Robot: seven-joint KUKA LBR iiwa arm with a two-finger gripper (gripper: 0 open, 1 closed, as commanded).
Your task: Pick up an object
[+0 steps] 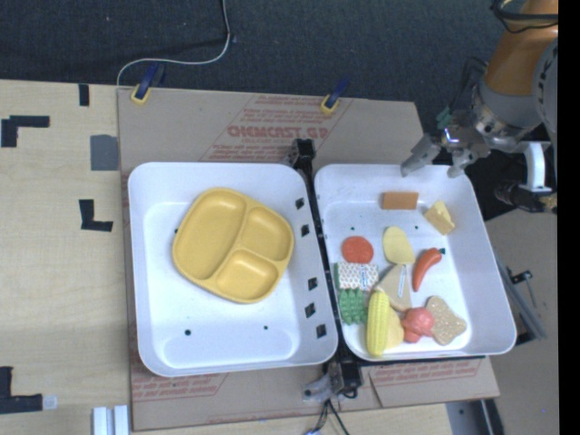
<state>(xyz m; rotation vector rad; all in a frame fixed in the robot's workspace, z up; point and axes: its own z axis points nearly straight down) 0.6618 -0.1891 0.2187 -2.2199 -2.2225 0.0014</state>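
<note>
Jaws (437, 159) spread open, gripping nothing, above right bin's (485, 243) far rim, near flat brown rectangular block (400, 200)

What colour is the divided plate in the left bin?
Yellow, plain; the divided plate shows clearly in the camera view.

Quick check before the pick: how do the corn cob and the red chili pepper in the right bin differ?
The corn cob is yellow and thick; the chili pepper is red-orange and slim. The corn lies near the bin's front edge among crowded pieces; the chili lies further back, tilted, with more space around it. Both are elongated toy foods in the right bin.
</note>
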